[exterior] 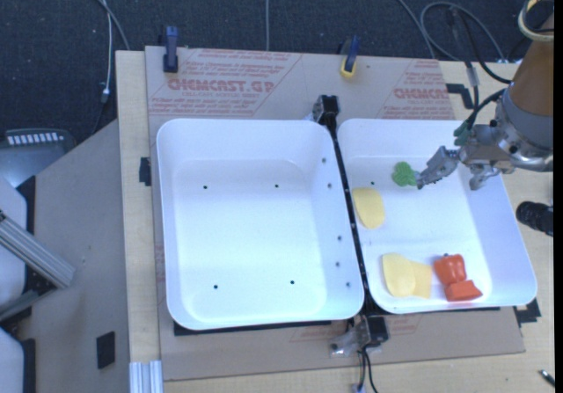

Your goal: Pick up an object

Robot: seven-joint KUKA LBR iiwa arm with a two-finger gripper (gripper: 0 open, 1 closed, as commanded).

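From my single overhead camera I look down at a slant on a pale wooden bench [132, 207] carrying two shallow white plastic bins side by side on a brown cardboard sheet [264, 83] printed with faded red lettering. The left-hand white bin [167, 207] sits toward the left of my view, its floor showing a few small dark dots. The right-hand white bin [506, 224] touches it along a black centre seam and holds all the loose items. A small green bumpy piece [404, 174] lies in the upper part of that bin. A pale yellow rounded piece [369, 207] rests just beside the seam, near the middle. Toward the near edge, a flatter pale yellow piece [405, 276] lies next to an orange-red chunky piece [455, 276]. The grey arm with its orange band reaches in from the right, and its two-finger metal gripper [449, 169] hangs over the upper right bin, one finger slanting down toward the green piece, its tip just beside it. The fingers stand spread apart with nothing between them. A blue clamp [170, 47] and a yellow-and-blue clamp [350, 58] grip the far edge of the cardboard.
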